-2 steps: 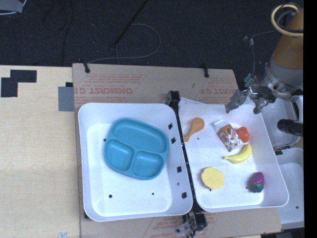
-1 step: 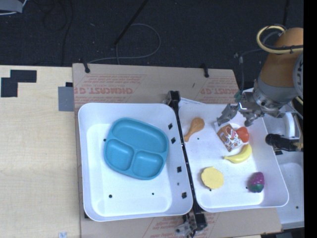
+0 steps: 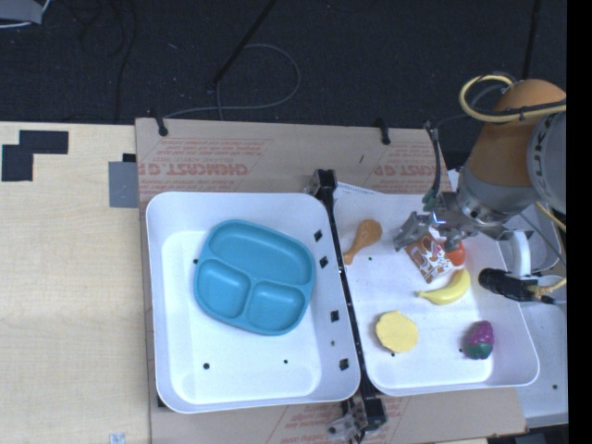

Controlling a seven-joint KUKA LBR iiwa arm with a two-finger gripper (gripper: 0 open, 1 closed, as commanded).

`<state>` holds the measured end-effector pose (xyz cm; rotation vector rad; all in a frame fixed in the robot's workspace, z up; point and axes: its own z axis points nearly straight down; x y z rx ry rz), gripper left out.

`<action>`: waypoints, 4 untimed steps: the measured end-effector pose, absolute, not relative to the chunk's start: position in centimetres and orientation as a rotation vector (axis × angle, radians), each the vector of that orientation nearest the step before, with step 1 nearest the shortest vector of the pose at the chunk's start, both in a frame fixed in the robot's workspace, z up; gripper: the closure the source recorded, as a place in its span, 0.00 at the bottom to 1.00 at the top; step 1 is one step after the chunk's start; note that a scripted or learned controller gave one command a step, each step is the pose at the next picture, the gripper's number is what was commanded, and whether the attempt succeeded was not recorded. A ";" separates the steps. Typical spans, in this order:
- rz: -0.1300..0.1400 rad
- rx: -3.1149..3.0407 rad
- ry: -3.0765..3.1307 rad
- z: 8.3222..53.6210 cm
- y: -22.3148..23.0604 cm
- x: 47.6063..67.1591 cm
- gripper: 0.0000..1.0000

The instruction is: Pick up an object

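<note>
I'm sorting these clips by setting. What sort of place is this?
Probably a robotics lab bench: a grey arm's gripper over two shallow white plastic bins, toy food like a yellow plastic banana, loose cables behind.

The right bin [image 3: 518,377] carries five small objects on its white floor. A tan drumstick-shaped piece [image 3: 363,239] lies near the bin's left wall, its thick end up and to the right, its thin end pointing down-left. A red-and-white packet [image 3: 433,258] lies tilted near the middle, just above a yellow banana [image 3: 448,289] whose curve opens upward; the two look to be touching or nearly so. A flat, round yellow piece [image 3: 397,331] rests lower down, well apart from the banana. A purple object with a green patch [image 3: 478,339] sits near the bin's lower right corner.
</note>
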<state>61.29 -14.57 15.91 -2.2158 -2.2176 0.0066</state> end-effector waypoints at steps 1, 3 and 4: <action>0.005 -2.220 -2.225 11.8 -14.4 61.8 0.00; -0.002 -2.222 -2.224 19.4 -14.5 61.4 1.00; -0.002 -2.223 -2.224 23.7 -14.7 61.2 1.00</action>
